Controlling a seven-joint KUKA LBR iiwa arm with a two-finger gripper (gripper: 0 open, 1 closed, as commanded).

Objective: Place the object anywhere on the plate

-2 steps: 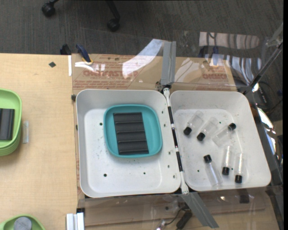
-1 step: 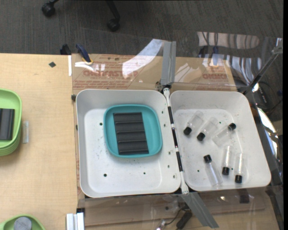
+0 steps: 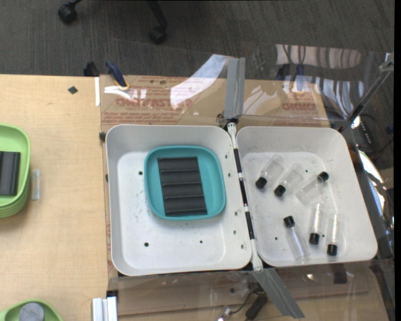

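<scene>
A green tray [image 3: 12, 172] sits at the bench's left edge, holding a dark block [image 3: 7, 173]. Chair wheels [image 3: 67, 10] rest on the carpet above.

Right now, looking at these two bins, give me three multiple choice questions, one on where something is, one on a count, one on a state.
1. Where is the teal plate?
A. in the left bin
B. in the right bin
C. on the wooden bench

2. How many clear vials with black caps lie in the right bin?
A. two
B. six
C. ten

3. How do the vials rest?
A. standing upright
B. stacked on the plate
C. lying on their sides

Answers:
1. A, the plate sits inside the left bin.
2. B, six black caps can be counted.
3. C, each tube lies flat on the bin floor.
</scene>
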